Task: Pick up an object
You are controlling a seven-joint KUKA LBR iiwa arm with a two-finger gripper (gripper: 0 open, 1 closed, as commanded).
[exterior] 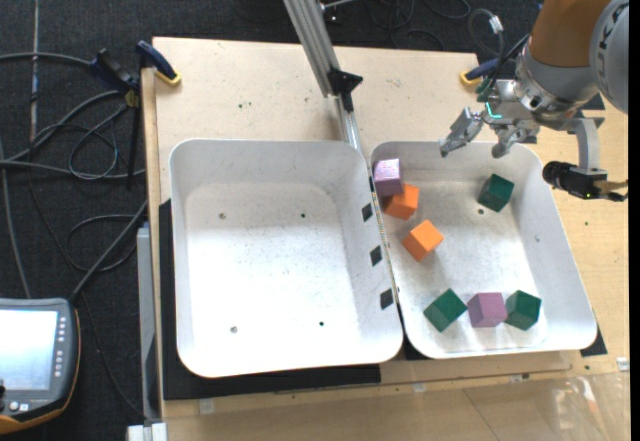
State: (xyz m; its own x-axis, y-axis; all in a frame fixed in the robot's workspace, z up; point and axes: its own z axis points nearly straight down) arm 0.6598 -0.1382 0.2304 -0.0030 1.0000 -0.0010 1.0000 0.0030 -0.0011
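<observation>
Bright, even overhead light; the white bins [270, 329] look nearly washed out, and the blocks cast short, soft shadows. Focus is fairly sharp, slightly grainy. Tabletop [250, 89] shows no harsh glare.

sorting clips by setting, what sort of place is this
Most likely a robotics lab or test cell. A wooden bench bears two white bins with coloured blocks, loose cables run over dark carpet, and a teach pendant lies at lower left.
</observation>
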